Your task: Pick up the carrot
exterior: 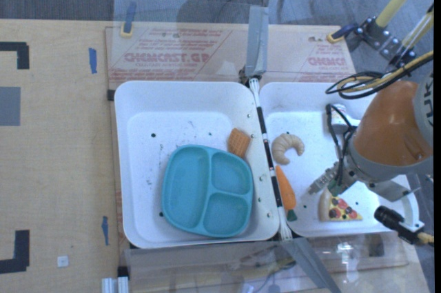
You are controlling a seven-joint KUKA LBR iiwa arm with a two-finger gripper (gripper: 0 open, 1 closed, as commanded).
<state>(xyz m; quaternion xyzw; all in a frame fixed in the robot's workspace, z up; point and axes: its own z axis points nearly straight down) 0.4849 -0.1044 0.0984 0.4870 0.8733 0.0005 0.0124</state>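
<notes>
Carrot [285, 191], one in number, lay in the right bin [303, 102] against its left wall, close to the near left corner. Its long axis ran from far-left to near-right, the orange body toward the far end and the dark green tip toward the near end. Two white bins stood side by side; the left bin [138, 147] held one teal divided tray [207, 191] with three compartments and one tan waffle-like piece [238, 142] just beyond the tray's far right corner. The right bin also held one croissant [287, 146], a little beyond the carrot, and one pizza slice [336, 208] near the front wall. One gripper [329, 181] hung over the right bin, just above the pizza slice and apart from the carrot; whether it was spread or pressed together could not be told. Red mirrored lettering on the clear sheet [179, 50] beyond the bins seemed to read "CHEMCAST GP".
</notes>
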